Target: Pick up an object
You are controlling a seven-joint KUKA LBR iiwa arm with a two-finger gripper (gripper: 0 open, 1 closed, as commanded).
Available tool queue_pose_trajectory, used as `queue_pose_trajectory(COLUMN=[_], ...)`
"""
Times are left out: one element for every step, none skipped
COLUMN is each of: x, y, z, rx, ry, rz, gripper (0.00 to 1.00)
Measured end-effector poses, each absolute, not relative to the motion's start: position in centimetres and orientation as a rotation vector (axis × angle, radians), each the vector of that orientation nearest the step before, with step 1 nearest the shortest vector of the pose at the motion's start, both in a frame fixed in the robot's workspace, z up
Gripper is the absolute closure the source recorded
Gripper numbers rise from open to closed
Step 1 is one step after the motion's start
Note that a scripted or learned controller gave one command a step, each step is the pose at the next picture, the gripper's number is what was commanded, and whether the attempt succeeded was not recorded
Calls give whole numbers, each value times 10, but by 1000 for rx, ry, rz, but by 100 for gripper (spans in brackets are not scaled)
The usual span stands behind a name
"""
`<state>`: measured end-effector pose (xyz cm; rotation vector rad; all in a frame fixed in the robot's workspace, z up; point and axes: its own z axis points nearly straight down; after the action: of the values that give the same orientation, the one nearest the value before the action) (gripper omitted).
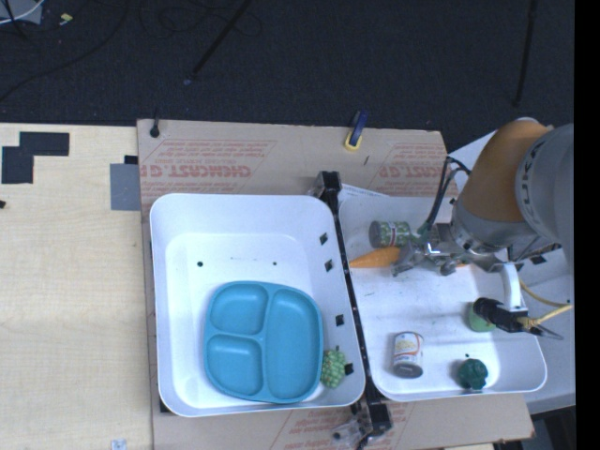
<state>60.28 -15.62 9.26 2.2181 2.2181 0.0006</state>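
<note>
pale wooden counter [66, 298], cardboard sheet [281, 157] on it, two white bins. left bin [178, 223]: blue divided plate [262, 340], green cluster [333, 367] just beside it. right bin [441, 390]: green can [389, 232] lying down, orange carrot [375, 259], small tin [407, 352], green lump [472, 373]. pincer [419, 256] low, just beside carrot and green can; its opening cannot be told.

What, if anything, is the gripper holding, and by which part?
Cannot be told: the gripper sits at the right end of the orange carrot, but no hold is clear.
</note>
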Motion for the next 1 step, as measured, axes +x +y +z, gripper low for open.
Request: queue_pose_trajectory(x=[603], y=[-155], z=[88], rx=[2224], ry=[2222], rz=[-1], gripper=[0])
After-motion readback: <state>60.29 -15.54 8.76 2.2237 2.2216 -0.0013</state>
